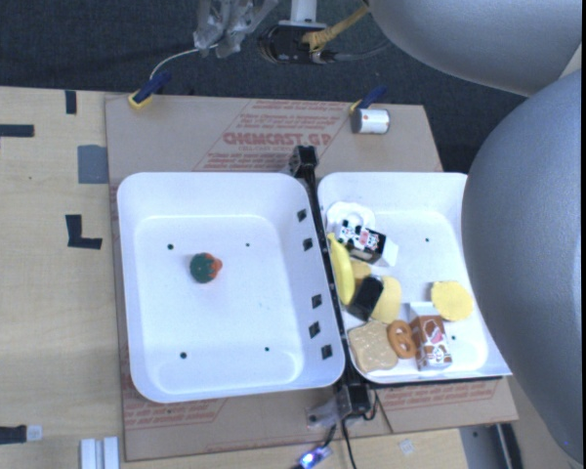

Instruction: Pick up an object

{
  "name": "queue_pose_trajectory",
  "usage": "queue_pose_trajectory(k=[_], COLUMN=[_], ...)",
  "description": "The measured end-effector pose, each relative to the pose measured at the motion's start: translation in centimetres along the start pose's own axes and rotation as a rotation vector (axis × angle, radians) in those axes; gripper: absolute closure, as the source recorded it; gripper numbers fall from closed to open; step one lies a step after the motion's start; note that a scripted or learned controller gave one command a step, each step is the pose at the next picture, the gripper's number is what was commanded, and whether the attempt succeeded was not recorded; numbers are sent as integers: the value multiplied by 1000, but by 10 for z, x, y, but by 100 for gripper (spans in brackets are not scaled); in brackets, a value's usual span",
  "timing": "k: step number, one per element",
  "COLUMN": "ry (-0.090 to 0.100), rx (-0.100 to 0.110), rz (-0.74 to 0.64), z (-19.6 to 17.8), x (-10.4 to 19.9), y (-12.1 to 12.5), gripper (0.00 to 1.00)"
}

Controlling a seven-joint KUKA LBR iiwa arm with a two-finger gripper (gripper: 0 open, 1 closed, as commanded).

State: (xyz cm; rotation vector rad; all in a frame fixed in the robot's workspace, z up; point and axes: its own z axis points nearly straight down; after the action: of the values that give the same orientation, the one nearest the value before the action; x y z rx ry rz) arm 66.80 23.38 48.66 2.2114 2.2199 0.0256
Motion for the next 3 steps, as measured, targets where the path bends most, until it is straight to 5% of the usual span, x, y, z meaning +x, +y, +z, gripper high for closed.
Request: queue_pose_trajectory(k=[1, 2, 3], ry=[-12, 1, -13], rx=[33, 0, 35], rz=[3, 0, 4], z=[149, -61, 110], x=[-2, 0, -2], y=[-4, -26, -36], gripper=[100, 100, 100])
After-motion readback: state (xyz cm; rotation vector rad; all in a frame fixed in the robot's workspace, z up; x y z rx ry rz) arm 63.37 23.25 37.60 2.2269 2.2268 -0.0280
